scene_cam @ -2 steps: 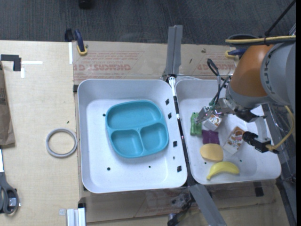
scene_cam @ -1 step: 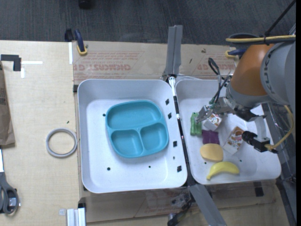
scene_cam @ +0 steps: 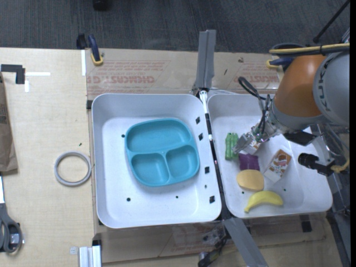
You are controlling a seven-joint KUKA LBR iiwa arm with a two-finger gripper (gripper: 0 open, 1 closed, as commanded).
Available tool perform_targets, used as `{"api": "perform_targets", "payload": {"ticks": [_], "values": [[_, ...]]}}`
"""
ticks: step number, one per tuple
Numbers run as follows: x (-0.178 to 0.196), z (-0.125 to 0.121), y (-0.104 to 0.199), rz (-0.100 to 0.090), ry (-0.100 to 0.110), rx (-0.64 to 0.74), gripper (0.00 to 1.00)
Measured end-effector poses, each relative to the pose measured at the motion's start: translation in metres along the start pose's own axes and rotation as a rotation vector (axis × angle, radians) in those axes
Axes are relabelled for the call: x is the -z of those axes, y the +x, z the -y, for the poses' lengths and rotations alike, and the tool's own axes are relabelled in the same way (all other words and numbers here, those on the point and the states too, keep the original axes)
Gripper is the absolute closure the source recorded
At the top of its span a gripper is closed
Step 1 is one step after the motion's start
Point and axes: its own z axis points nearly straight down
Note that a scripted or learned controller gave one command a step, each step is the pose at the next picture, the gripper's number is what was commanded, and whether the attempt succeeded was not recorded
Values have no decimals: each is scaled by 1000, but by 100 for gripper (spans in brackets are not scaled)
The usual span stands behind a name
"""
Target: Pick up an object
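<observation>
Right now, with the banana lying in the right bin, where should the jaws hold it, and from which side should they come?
Grip the banana across its thick middle, coming straight down from above. It lies flat along the near wall of the right bin, curving upward at the middle, so the jaws should close across its narrow width. The yellow round object sits close behind its left end, so the middle-right part seems safer.

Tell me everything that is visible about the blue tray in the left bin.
The blue tray is light blue and looks like smooth plastic. It has rounded corners, a raised rim, and three compartments: one long along the far side, two smaller along the near side. All three look bare. It lies flat, turned a little askew, on the floor of the left bin, about in its middle. It appears clear of the bin's walls, and nothing else touches it.
</observation>
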Motion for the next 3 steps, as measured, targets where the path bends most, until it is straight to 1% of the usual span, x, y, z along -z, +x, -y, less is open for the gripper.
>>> {"api": "perform_targets", "payload": {"ticks": [1, 2, 3], "values": [[-1, -2, -7, -14, -4, -151, 0], [-1, -8, -5, -6, 5, -78, 0], [13, -12, -9, 6, -8, -78, 100]]}}
